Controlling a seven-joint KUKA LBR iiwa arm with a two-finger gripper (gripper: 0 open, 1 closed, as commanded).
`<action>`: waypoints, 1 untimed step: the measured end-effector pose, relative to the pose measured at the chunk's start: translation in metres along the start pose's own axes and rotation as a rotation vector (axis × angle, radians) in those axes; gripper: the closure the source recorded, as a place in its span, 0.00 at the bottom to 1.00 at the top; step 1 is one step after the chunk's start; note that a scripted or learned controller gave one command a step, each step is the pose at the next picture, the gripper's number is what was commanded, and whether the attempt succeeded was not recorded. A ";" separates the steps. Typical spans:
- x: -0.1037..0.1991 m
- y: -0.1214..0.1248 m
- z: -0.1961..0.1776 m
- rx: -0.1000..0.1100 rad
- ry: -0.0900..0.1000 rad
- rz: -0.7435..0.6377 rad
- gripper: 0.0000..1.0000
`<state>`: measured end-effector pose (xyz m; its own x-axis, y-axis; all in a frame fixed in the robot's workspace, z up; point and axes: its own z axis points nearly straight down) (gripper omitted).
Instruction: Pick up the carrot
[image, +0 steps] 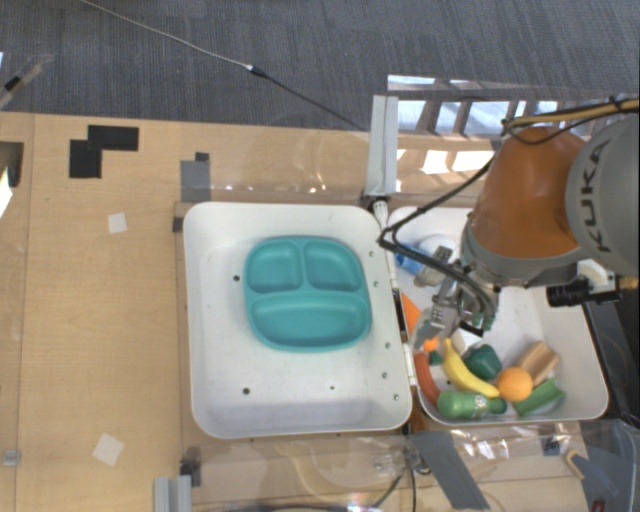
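The pincer (437, 328) hovers low in the right bin, its grip impossible to tell; the carrot (409, 316) lies just to its left, long axis along the bin wall.

My arm (560, 200) reads as a fat grey casing with black KUKA lettering on its side, and a broad orange band wraps the section above the wrist. Black cables loop over the orange part and run down beside it. Below sits a grey collar, then the claw (447, 318), a cluster of silver and dark metal parts.
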<state>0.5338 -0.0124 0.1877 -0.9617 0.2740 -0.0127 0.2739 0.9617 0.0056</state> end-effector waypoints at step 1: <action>-0.026 -0.013 0.002 0.003 0.003 0.135 0.00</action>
<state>0.5550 -0.0323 0.1862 -0.9161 0.4008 -0.0093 0.4008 0.9162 0.0037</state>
